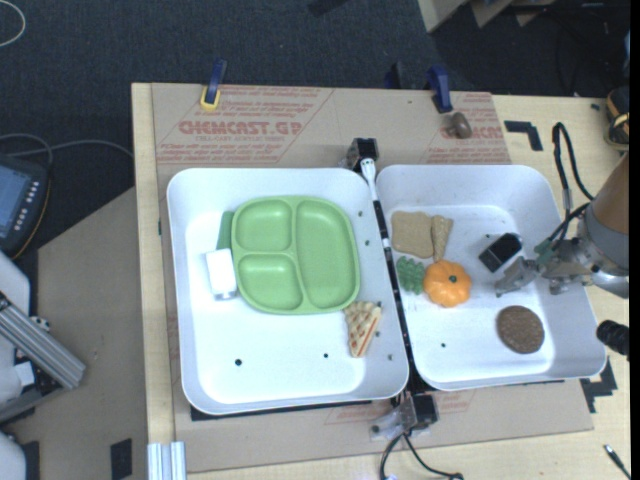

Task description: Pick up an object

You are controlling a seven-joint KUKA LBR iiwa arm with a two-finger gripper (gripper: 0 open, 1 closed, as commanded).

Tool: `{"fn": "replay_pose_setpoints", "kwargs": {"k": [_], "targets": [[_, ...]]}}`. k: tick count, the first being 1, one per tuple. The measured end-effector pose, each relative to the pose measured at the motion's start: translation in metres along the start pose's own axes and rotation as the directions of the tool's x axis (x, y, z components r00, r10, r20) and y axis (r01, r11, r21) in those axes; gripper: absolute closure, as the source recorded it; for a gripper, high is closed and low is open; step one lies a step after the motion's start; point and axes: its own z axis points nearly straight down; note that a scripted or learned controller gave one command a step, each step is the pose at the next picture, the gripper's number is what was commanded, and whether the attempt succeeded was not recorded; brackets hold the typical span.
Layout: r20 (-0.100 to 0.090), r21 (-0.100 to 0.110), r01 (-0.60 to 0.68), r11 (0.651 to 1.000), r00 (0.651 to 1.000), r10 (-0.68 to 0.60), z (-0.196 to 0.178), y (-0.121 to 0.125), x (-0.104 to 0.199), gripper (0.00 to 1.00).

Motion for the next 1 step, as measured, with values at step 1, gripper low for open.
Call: {"fn": "replay_pose_setpoints", "kwargs": {"k": [1], "targets": [[0.0,0.0,0.0,1.0,1.0,0.0,0.0536,-0.0009,0.0008,0.0]]}}
